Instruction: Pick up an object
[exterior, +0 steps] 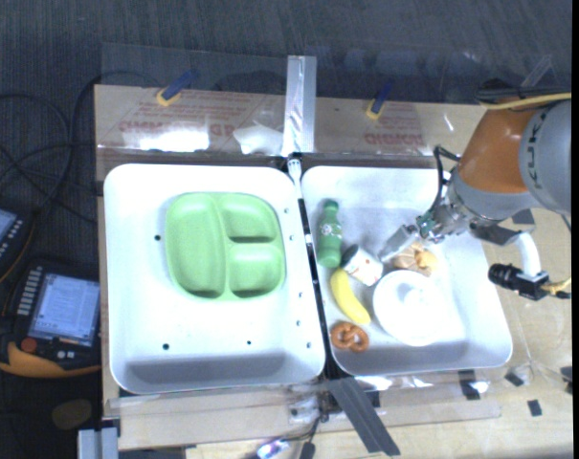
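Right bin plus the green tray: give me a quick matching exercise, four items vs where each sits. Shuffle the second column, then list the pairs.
Items:
1. green bottle
2. banana
3. pretzel
4. green divided tray

Places:
A. near front corner of the right bin, by the divider
B. middle of the left bin
C. along the divider, far half of the right bin
D. between the bottle and the pretzel, beside the white bowl

Pairs: 1-C, 2-D, 3-A, 4-B
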Robot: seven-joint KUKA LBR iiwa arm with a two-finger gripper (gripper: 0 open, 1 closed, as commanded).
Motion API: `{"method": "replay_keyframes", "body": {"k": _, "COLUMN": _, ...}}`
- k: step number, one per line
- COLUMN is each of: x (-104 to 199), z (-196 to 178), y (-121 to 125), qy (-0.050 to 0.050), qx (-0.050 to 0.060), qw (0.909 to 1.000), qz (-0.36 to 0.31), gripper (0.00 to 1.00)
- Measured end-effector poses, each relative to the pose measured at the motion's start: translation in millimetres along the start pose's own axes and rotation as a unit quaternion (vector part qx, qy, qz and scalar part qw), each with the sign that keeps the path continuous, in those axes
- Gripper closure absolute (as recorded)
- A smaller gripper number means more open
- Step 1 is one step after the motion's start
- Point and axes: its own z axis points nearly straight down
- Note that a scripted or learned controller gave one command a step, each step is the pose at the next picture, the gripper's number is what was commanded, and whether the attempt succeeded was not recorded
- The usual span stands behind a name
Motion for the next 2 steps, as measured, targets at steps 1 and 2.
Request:
{"method": "replay_keyframes", "body": {"k": 1, "x": -27.6, "z": 18.3, "y": 2.3, "qy": -0.003, "qx": -0.003, "qw": 0.9989, "qz": -0.047, "gripper": 0.0}}
{"method": "replay_keyframes", "body": {"k": 2, "x": -36.0, "z": 17.2, "y": 6.1, "qy": 0.004, "qx": -0.006, "qw": 0.9997, "qz": 0.025, "gripper": 0.0}}
